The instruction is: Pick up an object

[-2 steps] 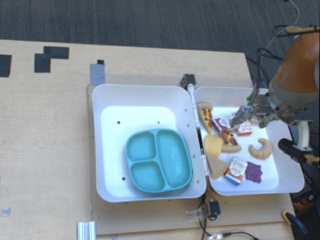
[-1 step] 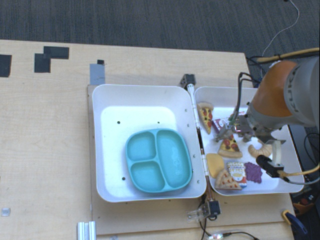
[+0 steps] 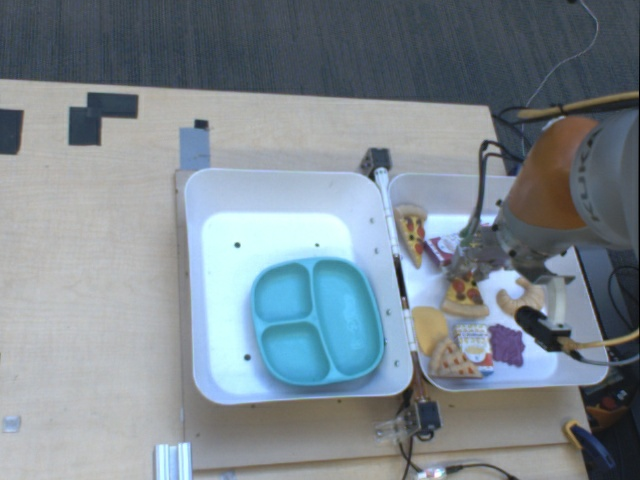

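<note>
Reaching in from the right, the gripper [image 3: 468, 264] hangs low over the right bin [image 3: 590, 368], directly above a pizza slice [image 3: 464, 294]; whether it is open or closed cannot be told. Left bin [image 3: 200, 268] holds a blue divided plate [image 3: 317, 320].

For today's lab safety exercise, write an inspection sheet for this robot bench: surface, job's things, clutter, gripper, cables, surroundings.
Surface: wooden bench bearing two white bins, left bin and right bin.
Job's things: toy food in right bin, including pizza slice, purple piece, waffle-like wedge.
Clutter: blue divided plate in left bin.
Gripper: gripper low over right bin; grasp unclear.
Cables: black cable beside arm; wires at bench's front edge.
Surroundings: dark carpet.
</note>
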{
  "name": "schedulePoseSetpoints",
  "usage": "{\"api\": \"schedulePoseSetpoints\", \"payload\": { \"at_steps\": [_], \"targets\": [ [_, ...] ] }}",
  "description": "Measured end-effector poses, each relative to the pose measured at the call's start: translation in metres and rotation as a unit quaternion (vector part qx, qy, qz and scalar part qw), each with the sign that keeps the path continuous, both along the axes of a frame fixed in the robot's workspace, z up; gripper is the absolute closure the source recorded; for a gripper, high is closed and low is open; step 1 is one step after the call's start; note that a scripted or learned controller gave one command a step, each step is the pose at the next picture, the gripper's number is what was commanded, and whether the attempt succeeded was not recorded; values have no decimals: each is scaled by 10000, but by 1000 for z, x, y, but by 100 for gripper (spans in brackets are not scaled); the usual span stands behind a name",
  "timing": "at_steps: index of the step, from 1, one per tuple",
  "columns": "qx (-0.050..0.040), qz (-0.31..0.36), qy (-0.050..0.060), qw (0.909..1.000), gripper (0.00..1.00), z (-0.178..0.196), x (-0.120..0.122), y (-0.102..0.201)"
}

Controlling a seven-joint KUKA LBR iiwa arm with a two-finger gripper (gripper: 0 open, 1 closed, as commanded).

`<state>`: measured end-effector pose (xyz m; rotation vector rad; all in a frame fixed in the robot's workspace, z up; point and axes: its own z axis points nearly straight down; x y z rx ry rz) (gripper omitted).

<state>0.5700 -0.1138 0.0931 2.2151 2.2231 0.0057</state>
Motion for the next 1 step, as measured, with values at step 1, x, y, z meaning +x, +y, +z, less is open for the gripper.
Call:
{"api": "schedulePoseSetpoints", "payload": {
  "at_steps": [1],
  "targets": [
    [6, 11, 34, 10000, 100, 89, -43, 81]
  ]
}}
